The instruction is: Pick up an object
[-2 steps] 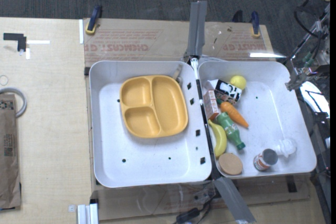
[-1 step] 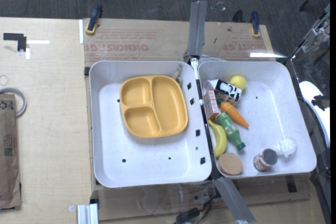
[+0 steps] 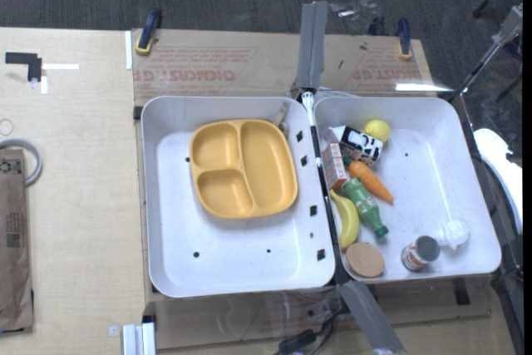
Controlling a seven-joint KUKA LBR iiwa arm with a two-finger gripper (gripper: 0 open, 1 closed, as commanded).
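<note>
Objects crowd the right bin's (image 3: 432, 147) left wall: a banana (image 3: 347, 220), green bottle (image 3: 364, 206), carrot (image 3: 371, 182), and a can (image 3: 420, 253) near its front edge. A yellow plate (image 3: 243, 167) sits in the left bin (image 3: 166, 204). The claw's state cannot be told.

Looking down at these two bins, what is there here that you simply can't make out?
- Small box, camera view: label print too small to read.
- Banana: its upper part hidden under the green bottle.
- Black-and-white item: too small to identify; it partly covers the yellow ball.
- Can: top detail blurred.
- Brown bag: cut off by the left edge.
</note>
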